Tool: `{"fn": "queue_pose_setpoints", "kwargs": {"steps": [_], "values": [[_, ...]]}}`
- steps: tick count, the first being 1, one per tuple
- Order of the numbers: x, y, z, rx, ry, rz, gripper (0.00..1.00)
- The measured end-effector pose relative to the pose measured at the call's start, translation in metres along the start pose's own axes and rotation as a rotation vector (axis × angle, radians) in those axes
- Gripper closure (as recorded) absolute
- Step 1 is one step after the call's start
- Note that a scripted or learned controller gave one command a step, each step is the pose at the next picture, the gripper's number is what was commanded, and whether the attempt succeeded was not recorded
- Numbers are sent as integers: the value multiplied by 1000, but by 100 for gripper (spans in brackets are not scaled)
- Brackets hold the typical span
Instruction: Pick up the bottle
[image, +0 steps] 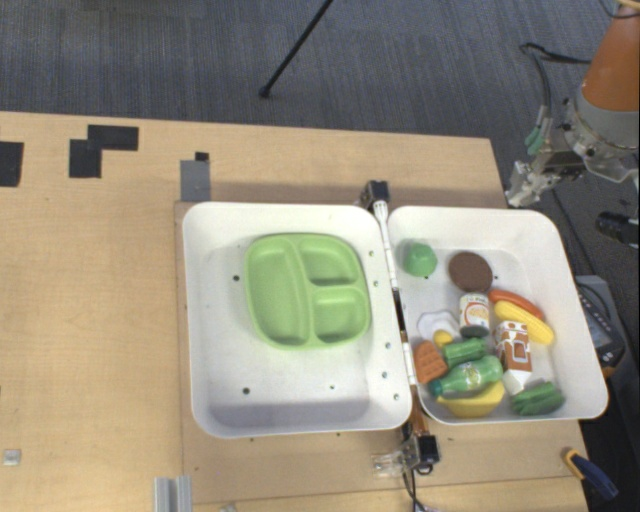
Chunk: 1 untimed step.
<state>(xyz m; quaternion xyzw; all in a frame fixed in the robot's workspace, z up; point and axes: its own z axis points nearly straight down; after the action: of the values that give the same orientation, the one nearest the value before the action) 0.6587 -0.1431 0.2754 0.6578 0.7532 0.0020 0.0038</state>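
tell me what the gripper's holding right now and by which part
Nothing is held. The gripper is off past the right bin's far corner, with nothing between its fingers. The green bottle lies among the toys in that bin.

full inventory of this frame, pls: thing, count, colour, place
divided plate: 1, green, left bin
left bin: 1, white, bench centre
right bin: 1, white, beside the left bin
bottle: 1, green, lying near the right bin's front
ball: 1, green, right bin's back left
disc: 1, brown, right bin's back
banana: 1, yellow, right bin's front
gripper: 1, grey, above the right bin's far right corner
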Motion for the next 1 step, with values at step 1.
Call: {"fn": "queue_pose_setpoints", "kwargs": {"steps": [1], "values": [[-57, -50, -42, 4, 0, 147, 100]]}}
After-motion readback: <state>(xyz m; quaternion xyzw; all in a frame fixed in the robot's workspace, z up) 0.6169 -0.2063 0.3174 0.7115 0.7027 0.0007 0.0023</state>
